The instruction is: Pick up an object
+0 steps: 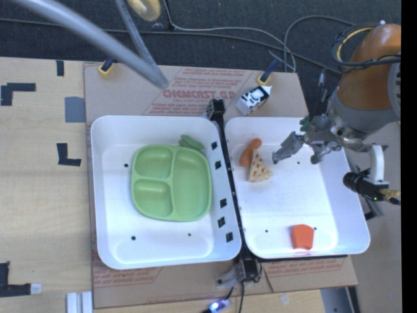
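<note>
The claw [281, 154] hangs low over the right bin [339, 204], right of centre in the frame, its dark tip just beside the waffle wedge [259, 169] and orange sausage [249, 152] — likely lined up for one of them. Whether it is open, I cannot tell; nothing shows in its grip. An orange block [301, 237] lies lower right — well apart. A green divided plate [172, 182] fills the left bin [104, 194].

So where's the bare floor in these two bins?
Right bin: bare middle, between the waffle piece and the orange block. Its upper left is crowded by the sausage. Left bin: the green plate leaves bare strips at its edges.
</note>
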